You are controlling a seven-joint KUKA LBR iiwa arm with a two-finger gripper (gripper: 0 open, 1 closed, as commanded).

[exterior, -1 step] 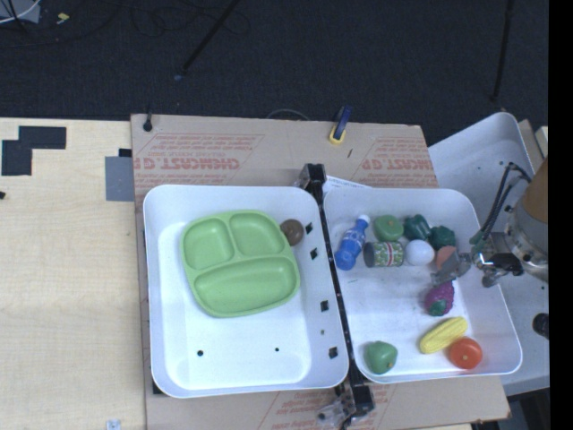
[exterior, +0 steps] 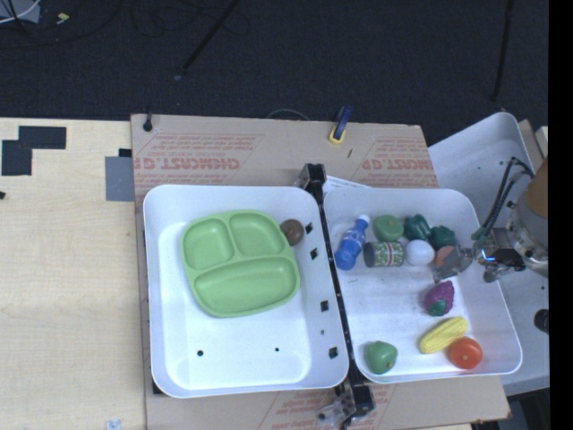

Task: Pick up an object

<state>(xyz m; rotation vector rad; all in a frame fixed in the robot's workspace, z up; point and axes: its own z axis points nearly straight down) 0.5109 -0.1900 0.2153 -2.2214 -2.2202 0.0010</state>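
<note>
Nearest me, a green toy pepper [exterior: 380, 356], a yellow plastic corn cob [exterior: 443, 334] and an orange-red toy tomato [exterior: 465, 354] lie along the right-hand white bin [exterior: 501, 316]. Further back are a purple toy eggplant [exterior: 439, 296], white ball [exterior: 419, 253] and blue bottle [exterior: 351, 243]. At the bin's right rim hangs the gripper [exterior: 461, 260]; how it's set, I can't tell. A green divided plate [exterior: 239, 262] sits in the left bin [exterior: 170, 348].

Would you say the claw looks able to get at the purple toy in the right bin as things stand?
Probably yes: the claw hovers just above the purple toy, which lies apart from its neighbours with bare bin floor around it.
</note>
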